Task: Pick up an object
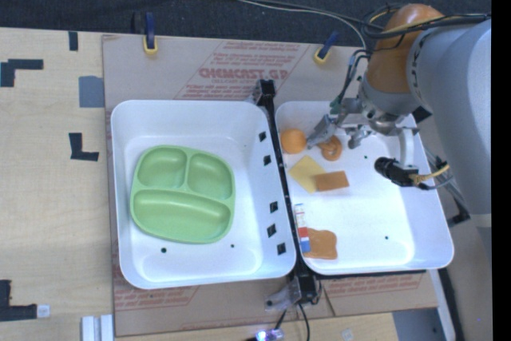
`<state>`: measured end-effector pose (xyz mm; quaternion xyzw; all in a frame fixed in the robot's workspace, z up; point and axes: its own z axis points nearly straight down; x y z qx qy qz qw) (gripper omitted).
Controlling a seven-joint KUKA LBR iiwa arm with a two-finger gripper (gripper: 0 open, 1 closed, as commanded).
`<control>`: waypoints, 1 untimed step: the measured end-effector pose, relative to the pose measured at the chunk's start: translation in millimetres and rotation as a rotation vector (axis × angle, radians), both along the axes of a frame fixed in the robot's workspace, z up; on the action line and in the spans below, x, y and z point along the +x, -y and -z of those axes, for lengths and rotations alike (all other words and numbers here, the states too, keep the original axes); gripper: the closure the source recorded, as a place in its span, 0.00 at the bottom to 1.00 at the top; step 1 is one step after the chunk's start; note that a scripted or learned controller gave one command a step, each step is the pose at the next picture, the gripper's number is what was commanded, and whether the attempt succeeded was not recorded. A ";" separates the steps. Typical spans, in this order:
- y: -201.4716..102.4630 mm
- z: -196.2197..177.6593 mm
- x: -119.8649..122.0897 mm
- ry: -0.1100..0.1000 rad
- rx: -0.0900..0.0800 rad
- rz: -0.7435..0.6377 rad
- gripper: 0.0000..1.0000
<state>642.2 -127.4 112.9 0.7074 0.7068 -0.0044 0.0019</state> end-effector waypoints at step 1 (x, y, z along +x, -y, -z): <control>4.0 28.6 -0.6 0.003 0.001 0.001 0.00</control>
